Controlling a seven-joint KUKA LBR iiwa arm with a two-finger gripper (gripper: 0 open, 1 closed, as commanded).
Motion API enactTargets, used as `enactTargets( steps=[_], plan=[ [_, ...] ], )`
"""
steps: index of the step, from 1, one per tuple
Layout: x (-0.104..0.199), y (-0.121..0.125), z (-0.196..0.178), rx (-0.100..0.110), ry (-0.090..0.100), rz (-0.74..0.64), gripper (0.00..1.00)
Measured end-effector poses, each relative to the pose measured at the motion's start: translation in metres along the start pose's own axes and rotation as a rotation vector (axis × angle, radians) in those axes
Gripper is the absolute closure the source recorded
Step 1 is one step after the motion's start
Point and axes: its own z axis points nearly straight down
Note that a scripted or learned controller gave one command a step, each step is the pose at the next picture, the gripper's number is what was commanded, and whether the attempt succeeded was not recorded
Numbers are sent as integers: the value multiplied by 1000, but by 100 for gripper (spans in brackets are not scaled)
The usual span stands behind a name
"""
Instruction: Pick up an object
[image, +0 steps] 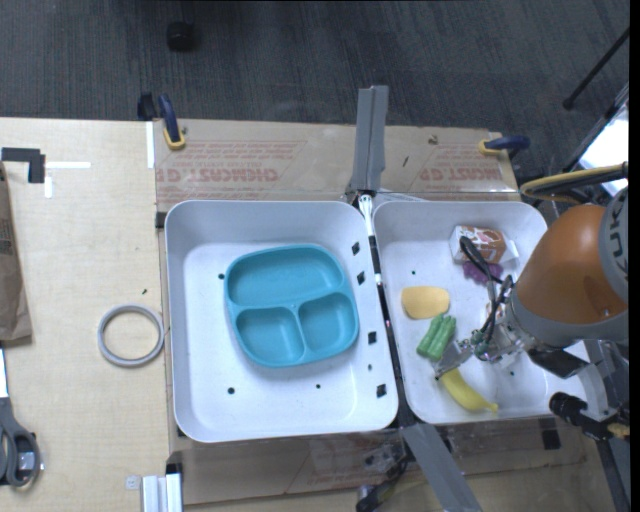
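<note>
Just beside gripper — curved banana

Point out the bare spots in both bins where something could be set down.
Left white bin: bare floor rings the blue three-section plate, widest along the near edge. Right white bin: bare far-left corner. Crowded around the yellow oval, green piece, banana, wrapped packet and gripper.

We are seeing two bins side by side. A tray is lying in the left bin. In the right bin, a packet is sitting at the back, a lemon nearer, a pepper just before it, and a banana at the front. The gripper is hanging right of the pepper, perhaps touching the banana. A ring is lying on the bench, left of the bins.
</note>
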Motion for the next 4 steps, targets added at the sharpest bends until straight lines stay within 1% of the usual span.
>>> enactTargets(
  steps=[1, 2, 3, 4],
  plan=[
    [0, 0, 0, 0, 0, 0, 0],
    [48, 16, -100, -2, -2, -28, 0],
    [-3, 25, -3, -4, -2, 204, 0],
    [20, 7, -2, -4, -2, 163, 0]
  ],
)
